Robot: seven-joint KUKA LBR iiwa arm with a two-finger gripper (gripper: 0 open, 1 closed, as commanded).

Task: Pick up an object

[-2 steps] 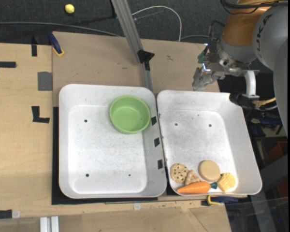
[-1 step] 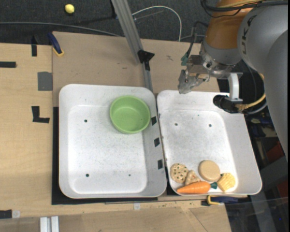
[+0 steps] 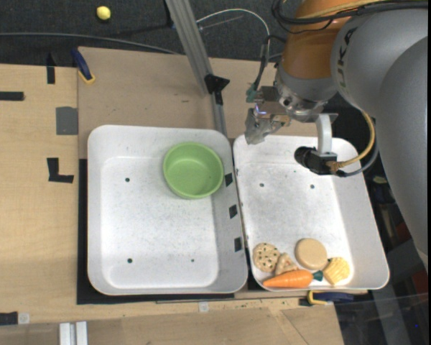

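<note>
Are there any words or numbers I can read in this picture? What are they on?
"KU": dark letters on the grey arm, near its orange band; the rest is cut off by the curve.
No other text: none on the two bins, the green bowl or the toy food.

A white left bin (image 3: pixel 93 214) lies on the pale wooden counter (image 3: pixel 29 214). Touching its right side lies a second white bin (image 3: pixel 294 207). Left of the left bin, a grey patch (image 3: pixel 67 120) and black tape marks (image 3: pixel 55 169) are stuck to the counter. Beyond its far left corner a blue clip (image 3: pixel 84 67) sits at the counter's edge, and farther off a small yellow ball (image 3: pixel 103 12) rests on the dark floor. A slanted metal bar (image 3: pixel 187 27) rises behind its far right corner.
</note>
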